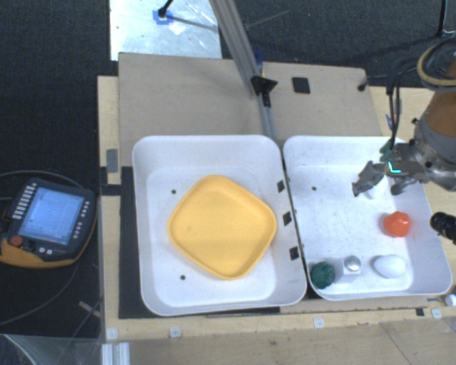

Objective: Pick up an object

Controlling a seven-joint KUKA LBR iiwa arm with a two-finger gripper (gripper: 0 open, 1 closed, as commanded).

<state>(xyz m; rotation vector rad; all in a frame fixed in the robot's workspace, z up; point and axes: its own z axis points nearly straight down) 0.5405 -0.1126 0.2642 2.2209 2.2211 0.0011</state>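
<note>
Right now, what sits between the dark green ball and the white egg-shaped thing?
A small silver metal piece lies between the dark green ball and the white egg-shaped object, along the right bin's near edge in the camera view.

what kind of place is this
Probably a robotics lab: a robot arm reaches over two white bins on a bench, and a teach pendant lies on the dark floor beside it.

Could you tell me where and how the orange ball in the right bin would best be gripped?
Probably across its middle, coming straight down. The orange ball looks round, so no side is better than another, and it lies apart from the white egg with bare bin floor around it for the fingers.
</note>
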